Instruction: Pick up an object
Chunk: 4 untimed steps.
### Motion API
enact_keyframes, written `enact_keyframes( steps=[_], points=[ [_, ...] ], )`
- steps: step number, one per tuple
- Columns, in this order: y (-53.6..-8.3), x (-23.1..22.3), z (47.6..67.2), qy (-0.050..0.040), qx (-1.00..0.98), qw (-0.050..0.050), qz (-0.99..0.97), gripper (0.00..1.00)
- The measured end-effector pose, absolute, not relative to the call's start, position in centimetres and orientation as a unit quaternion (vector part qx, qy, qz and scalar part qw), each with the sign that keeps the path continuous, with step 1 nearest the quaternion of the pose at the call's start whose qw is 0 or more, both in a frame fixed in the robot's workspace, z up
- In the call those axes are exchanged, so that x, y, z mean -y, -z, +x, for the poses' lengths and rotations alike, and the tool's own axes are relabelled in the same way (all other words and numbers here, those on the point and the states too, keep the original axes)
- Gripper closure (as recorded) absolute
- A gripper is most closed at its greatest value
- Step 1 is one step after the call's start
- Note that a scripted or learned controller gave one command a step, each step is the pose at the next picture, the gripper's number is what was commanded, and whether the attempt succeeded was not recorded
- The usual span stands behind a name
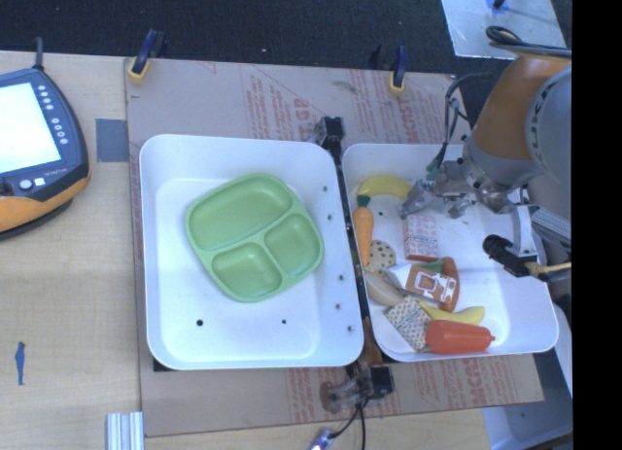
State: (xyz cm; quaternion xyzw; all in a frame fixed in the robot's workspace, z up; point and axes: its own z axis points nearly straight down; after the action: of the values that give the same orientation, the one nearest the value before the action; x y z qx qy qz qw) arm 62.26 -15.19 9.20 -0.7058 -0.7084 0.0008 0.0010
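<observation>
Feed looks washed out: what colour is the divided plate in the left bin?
Light green plate, clear in the camera view.

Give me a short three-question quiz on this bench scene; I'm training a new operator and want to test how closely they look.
1. True or false: the green divided plate lies in the left bin.
2. Which item lies nearest the dividing wall in the right bin? A) carrot B) red pepper C) banana
3. Fill in: the arm's hand hovers over the ____ bin.

Key: 1 true. 2 A. 3 right.
</observation>
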Motion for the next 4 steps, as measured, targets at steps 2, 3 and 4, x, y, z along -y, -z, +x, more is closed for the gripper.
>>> enact_keyframes(
  steps=[2, 3, 4],
  points=[
    [-9.2, 11.7, 54.6, -0.0016, 0.708, 0.000, -0.706, 0.00],
    [-9.2, 12.4, 60.8, -0.0007, 0.708, 0.001, -0.706, 0.00],
    [-9.1, 13.5, 54.3, -0.0020, 0.709, 0.002, -0.705, 0.00]
  ],
)
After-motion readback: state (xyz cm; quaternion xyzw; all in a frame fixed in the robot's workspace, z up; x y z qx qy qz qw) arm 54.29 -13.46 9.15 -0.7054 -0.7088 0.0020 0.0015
